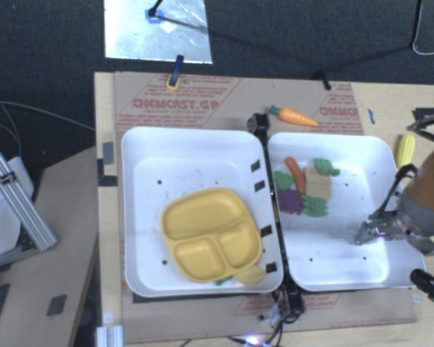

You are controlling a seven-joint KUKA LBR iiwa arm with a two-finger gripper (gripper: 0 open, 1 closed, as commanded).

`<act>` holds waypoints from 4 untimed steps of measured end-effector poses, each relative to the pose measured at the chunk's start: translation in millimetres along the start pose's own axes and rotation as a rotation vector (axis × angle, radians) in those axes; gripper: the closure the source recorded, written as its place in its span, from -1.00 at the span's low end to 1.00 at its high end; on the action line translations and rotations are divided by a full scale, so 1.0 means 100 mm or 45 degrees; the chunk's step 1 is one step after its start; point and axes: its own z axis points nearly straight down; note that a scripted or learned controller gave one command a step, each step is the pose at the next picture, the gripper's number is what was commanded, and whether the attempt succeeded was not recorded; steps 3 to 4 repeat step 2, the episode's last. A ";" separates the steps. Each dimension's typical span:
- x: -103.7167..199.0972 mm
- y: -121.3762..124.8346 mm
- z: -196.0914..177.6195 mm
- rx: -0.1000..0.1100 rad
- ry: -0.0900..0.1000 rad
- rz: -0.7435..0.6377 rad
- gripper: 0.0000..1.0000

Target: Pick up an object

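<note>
Our gripper (367,233) hangs low at the right bin's (346,270) right side, apparently holding nothing; we cannot tell its opening. The toys (307,186) lie up-left, well apart.

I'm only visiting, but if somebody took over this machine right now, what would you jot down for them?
Gripper: low in the right bin, on its right side, holding nothing visible.
Toy food sits in a cluster at that bin's upper left: sausage, purple grapes, tan block, green pieces.
Yellow divided tray lies in the left bin.
Carrot lies on the bench beyond the bins.
Nothing picked yet; pick remains.
</note>
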 end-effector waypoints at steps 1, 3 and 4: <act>0.02 0.00 0.00 0.000 0.000 -0.002 1.00; 0.01 0.00 0.00 0.000 0.000 -0.001 1.00; 0.01 0.00 0.00 0.000 0.000 -0.001 1.00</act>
